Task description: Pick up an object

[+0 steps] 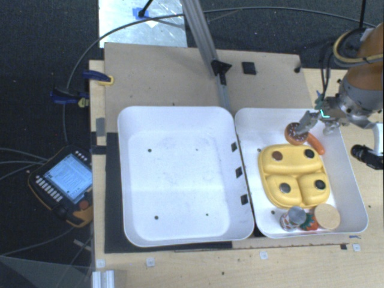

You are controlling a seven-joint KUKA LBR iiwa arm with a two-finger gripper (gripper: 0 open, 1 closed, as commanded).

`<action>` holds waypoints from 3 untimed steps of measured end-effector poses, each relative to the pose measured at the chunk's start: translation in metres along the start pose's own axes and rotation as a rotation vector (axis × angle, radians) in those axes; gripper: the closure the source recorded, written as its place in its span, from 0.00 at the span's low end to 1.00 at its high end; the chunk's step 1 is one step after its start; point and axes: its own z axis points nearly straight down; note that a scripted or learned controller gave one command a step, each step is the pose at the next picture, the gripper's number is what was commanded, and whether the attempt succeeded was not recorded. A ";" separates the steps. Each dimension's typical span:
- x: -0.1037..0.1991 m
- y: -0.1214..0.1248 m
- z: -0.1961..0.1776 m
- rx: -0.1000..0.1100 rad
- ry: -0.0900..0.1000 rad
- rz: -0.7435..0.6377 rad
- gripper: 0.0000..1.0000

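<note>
Two bins sit side by side on the tabletop (180,80). The right bin (252,131) holds a moulded tray (294,174) at its centre, a sausage (315,143) behind it and a round disc (327,216) in front.

a robot arm (360,71) with smooth, rounded segments. the upper part is orange, ringed by a pale cream band near the top. below it sits a grey metal wrist section. dark cables run down alongside it. a small green light glows near the slim grey gripper (311,120). a black cylindrical part sticks out beside the wrist.
</note>
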 end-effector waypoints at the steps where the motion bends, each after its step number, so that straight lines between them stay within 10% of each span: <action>1: 0.000 0.001 -0.003 -0.005 -0.001 -0.001 0.00; 3: -0.008 0.007 0.060 -0.017 -0.004 -0.001 0.00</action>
